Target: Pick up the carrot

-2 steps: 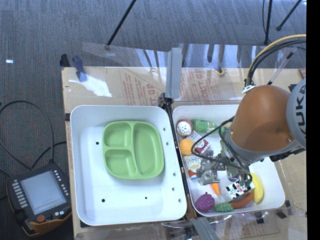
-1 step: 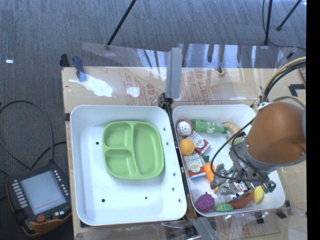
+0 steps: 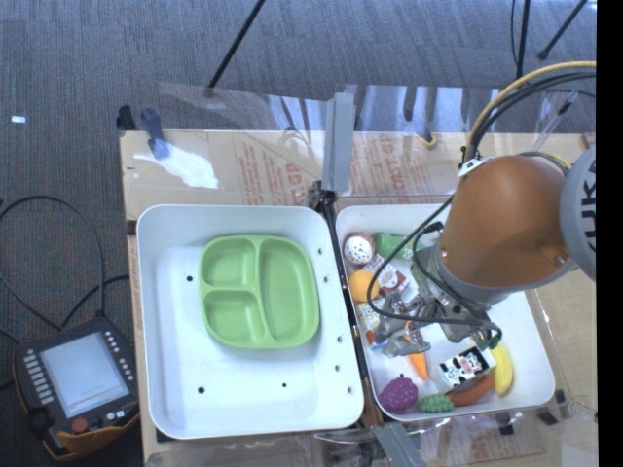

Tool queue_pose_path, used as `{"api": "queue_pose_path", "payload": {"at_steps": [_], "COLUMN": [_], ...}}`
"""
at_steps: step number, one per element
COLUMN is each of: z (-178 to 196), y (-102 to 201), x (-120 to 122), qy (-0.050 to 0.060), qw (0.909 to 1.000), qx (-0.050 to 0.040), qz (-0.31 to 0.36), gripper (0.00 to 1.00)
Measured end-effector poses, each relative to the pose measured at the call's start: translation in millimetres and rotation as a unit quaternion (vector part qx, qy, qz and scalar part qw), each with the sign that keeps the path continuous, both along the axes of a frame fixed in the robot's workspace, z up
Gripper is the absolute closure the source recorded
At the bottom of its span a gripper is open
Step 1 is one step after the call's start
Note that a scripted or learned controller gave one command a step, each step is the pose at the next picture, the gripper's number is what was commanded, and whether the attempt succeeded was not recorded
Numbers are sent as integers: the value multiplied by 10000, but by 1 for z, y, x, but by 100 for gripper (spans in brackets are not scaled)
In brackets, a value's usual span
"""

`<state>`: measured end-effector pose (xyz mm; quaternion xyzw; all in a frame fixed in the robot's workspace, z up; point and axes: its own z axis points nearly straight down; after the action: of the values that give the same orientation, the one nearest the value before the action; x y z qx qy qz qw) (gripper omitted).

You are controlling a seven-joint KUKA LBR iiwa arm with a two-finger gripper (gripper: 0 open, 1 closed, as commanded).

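Note:
The carrot (image 3: 419, 365) is a small orange cone with its tip pointing toward the front, lying in the right bin (image 3: 538, 343) near the middle front. My gripper (image 3: 402, 337) hangs low over that bin, directly behind and slightly left of the carrot, its metal tip almost touching the carrot's thick end. The orange wrist band (image 3: 506, 224) above it hides the back right part of the bin. Whether the carrot is gripped or only lies beside the gripper is not visible.
Around the carrot lie purple grapes (image 3: 398, 393), a cow-patterned carton (image 3: 462, 368), a banana (image 3: 503, 370), a reddish sausage (image 3: 470, 390), an orange (image 3: 362, 285) and a speckled ball (image 3: 358, 250). The left bin (image 3: 165, 358) holds a green divided plate (image 3: 260, 290).

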<state>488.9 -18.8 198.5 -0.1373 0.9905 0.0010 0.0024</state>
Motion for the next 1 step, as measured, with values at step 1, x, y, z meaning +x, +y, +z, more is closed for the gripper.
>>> {"api": "queue_pose_path", "payload": {"at_steps": [1], "z": [-12], "y": [-39], "x": [3], "qy": [27], "qw": [9971], "qx": [-6], "qz": [758], "gripper": [100]}}
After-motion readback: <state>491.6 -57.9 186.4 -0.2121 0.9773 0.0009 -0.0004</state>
